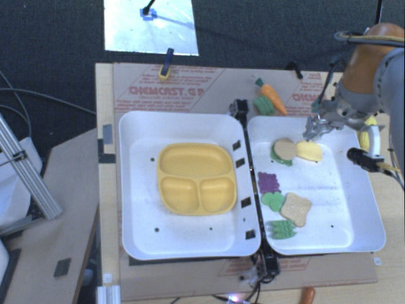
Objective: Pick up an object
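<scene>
The gripper (pixel 314 129) sits low over the far part of the right bin (pixel 345 198), its tip just above the upper edge of a pale yellow piece (pixel 309 151); from this slant it cannot be told whether it is spread or closed, nor whether it touches the piece, and nothing shows clamped in it

The yellow piece lies on the bin floor, touching or nearly touching a round tan slice on a green leaf (pixel 283 151) on its left. Nearer the camera in the same bin lie a purple bunch of grapes (pixel 268 182) close to the middle wall, a dark green leafy piece (pixel 273 201) below it, a slice of bread (pixel 296 209) just beside that, and a lighter green piece (pixel 281 229) near the front corner

The arm (pixel 372 65) rises from the gripper toward the right edge of the view. The left bin (pixel 136 170) holds a yellow divided plate (pixel 196 178), flat in its middle. Behind the bins, on the cardboard sheet (pixel 190 90), lie a carrot (pixel 273 95) with a green piece (pixel 262 106) beside it, well apart from a blue and yellow clip (pixel 166 64)
</scene>
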`<move>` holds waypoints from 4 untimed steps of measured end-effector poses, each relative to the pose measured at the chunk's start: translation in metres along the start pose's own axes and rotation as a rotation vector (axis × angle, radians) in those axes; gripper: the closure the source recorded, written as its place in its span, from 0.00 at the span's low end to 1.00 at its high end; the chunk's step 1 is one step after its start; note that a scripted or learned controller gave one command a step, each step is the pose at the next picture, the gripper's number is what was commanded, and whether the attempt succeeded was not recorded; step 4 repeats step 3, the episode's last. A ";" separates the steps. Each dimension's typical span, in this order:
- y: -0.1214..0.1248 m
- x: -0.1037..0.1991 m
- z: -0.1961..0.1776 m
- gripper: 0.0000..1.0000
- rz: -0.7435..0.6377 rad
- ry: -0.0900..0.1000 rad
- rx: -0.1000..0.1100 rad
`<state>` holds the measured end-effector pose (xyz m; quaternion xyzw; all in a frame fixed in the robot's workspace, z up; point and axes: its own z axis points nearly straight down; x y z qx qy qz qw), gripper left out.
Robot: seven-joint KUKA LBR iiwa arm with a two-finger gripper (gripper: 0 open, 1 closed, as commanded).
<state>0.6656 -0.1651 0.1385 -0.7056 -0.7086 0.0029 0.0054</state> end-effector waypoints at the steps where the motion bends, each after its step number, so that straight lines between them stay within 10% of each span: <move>1: 0.003 -0.002 -0.011 0.00 0.000 -0.005 -0.014; 2: -0.037 -0.044 0.057 0.00 0.006 -0.004 -0.009; 3: -0.136 -0.042 0.056 0.00 0.008 -0.001 -0.005; 4: -0.136 -0.042 0.056 0.00 0.008 -0.001 -0.005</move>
